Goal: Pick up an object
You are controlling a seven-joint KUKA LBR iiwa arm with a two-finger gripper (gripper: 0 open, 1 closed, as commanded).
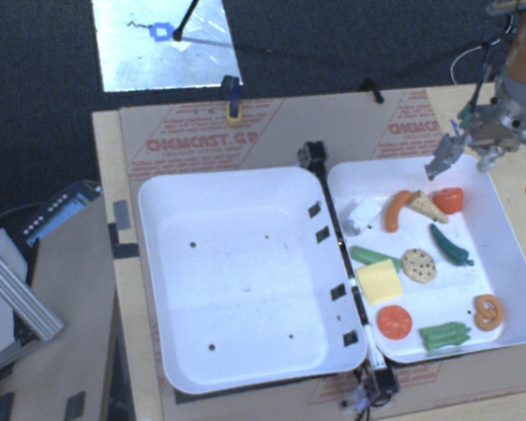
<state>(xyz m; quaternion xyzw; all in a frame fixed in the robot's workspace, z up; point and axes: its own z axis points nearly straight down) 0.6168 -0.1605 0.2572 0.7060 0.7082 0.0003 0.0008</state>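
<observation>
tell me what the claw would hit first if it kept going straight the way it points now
The claw points down and toward the left, over the right bin's far edge. Going on, it would probably meet the bin floor or the orange sausage-shaped piece first; depth is unclear.

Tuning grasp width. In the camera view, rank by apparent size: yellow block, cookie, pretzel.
1. yellow block
2. cookie
3. pretzel
Cookie and pretzel look close; that order is unsure.
</observation>
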